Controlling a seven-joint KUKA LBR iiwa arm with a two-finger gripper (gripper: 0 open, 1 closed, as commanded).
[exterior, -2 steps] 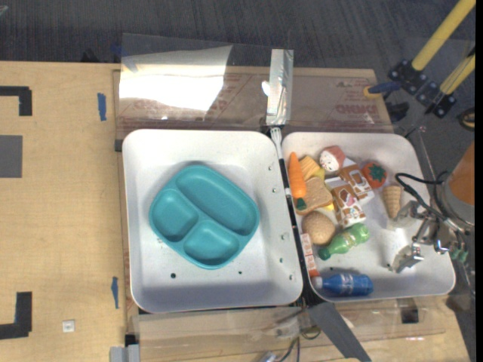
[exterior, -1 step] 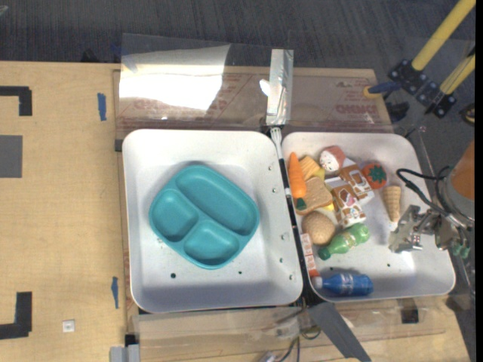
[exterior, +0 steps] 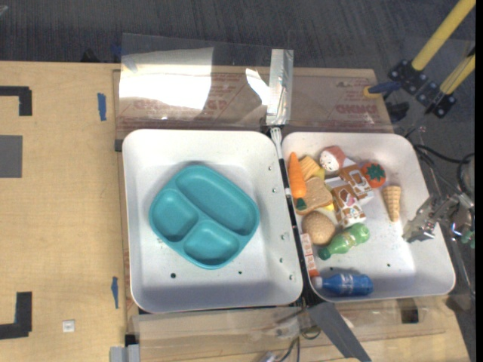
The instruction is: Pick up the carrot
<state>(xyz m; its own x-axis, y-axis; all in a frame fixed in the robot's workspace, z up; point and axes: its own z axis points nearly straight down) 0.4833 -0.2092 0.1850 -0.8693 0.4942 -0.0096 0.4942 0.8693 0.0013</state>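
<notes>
Orange tapered carrot [exterior: 297, 176] lies against smooth white bin [exterior: 434, 274] wall.

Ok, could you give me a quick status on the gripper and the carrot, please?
Gripper at right bin's right edge, nothing between its fingers. Carrot at the bin's left wall, untouched. Toy food pile between them.
</notes>
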